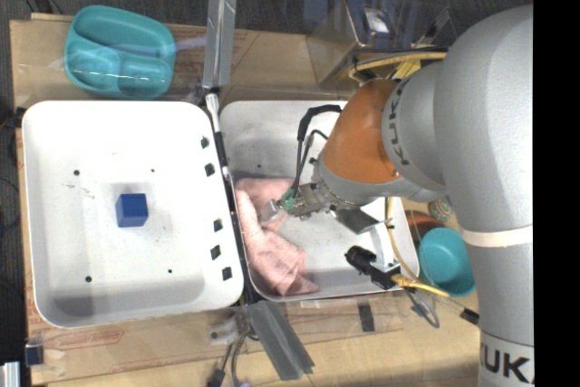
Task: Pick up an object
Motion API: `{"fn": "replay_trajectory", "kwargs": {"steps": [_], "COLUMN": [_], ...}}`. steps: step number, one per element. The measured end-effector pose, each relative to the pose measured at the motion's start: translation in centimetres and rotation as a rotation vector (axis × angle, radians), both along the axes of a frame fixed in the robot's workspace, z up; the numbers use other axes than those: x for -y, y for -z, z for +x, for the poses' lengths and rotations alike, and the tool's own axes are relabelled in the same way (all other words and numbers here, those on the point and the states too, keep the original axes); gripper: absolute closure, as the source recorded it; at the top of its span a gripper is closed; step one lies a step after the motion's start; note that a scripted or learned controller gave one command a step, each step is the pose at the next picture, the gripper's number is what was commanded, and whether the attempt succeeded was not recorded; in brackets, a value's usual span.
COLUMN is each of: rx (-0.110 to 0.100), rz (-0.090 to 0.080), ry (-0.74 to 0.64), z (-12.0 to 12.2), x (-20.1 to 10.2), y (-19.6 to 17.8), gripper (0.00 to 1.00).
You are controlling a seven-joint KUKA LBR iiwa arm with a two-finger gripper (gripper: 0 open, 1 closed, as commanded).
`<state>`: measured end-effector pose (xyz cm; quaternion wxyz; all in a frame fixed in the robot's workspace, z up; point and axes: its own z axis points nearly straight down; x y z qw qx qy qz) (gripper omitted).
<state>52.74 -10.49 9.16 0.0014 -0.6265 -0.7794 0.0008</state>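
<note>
Pink cloth (pixel 269 237) lies just beside gripper (pixel 288 206)

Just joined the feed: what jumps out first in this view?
The big grey arm with its orange band fills the right side, its gripper low over a pink cloth in the right bin. A blue cube sits alone in the left bin, and a teal dish lies beyond it.
</note>
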Motion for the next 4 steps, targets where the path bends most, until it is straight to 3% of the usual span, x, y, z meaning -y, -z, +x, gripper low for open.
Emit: {"fn": "replay_trajectory", "kwargs": {"steps": [1,2,3,4], "rx": [0.001,0.000,0.001,-0.001], "rz": [0.000,-0.001,0.001,0.002], "ry": [-0.005,-0.005,-0.017,-0.022], "z": [0.1,0.1,4.8,4.8], "x": [0.0,0.0,-0.5,-0.6], "y": [-1.1,-1.0,0.0,-1.0], "gripper": [1.00,0.00,0.00,1.00]}}
